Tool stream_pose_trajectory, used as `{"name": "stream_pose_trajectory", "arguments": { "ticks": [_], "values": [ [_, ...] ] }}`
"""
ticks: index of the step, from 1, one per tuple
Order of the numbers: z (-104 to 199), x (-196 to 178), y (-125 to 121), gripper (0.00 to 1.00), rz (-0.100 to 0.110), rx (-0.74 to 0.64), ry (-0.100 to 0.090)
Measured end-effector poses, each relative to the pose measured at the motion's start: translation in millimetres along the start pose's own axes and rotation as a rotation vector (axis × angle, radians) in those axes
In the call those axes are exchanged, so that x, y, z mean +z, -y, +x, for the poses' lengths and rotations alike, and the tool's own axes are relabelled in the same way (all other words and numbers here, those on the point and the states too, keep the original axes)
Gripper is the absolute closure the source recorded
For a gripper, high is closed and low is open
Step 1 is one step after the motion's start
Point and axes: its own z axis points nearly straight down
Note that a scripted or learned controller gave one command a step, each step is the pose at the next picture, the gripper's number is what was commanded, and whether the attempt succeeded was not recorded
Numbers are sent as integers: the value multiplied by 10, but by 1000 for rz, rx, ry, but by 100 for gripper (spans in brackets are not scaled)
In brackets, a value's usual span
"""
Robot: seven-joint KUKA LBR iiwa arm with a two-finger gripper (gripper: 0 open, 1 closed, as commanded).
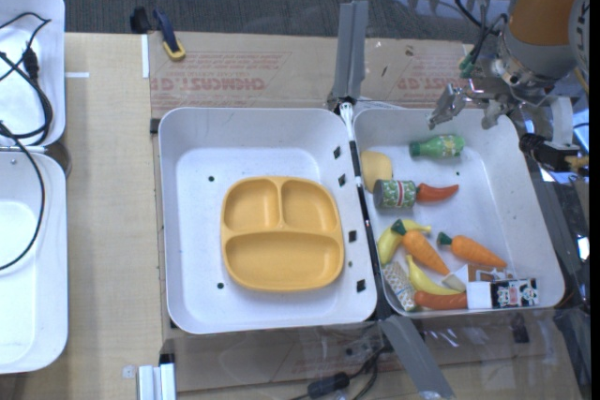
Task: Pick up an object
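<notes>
1. The green bottle (437,146) lies on its side near the far wall of the right bin (534,229), cap end pointing left
2. The gripper (466,108) hangs above that bin's far edge, just up from the bottle, fingers spread apart and holding nothing
3. Nearer the middle sit a pale yellow piece (377,168), a green can (396,193) and a red chilli (436,193) touching the can
4. Towards the front lie two carrots (473,251), bananas (389,242) and a small carton (502,293), crowded together
5. The left bin (187,201) holds a yellow divided plate (281,233)
</notes>
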Motion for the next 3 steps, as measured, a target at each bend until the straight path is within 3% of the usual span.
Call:
{"name": "stream_pose_trajectory", "arguments": {
  "ticks": [1,2,3],
  "values": [
    [-522,1317,128,0,-3,-82,0],
    [-622,1312,-115,0,-4,-94,-1],
    [-626,1270,-93,100,7,-96,0]
  ]
}}
